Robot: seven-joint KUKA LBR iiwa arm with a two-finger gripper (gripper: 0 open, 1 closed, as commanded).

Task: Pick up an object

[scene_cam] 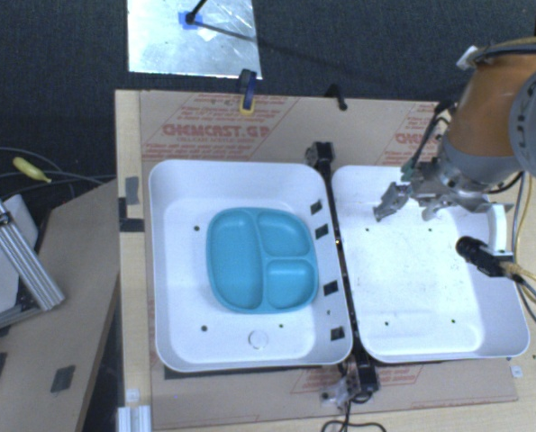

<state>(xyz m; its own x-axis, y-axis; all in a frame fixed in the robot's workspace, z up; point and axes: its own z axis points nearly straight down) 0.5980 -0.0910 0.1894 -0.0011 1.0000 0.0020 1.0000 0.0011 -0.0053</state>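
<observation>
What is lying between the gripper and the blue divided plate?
In the camera view, between the gripper and the blue divided plate lie bare white bin floor and the black-clipped seam where both bins meet; no object.

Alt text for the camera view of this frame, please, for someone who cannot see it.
Seen from above, a grey robot arm with an orange band reaches in from the right, its gripper open over the right white bin with nothing between its fingers. The left white bin holds a blue divided plate, lying flat near its middle.
</observation>
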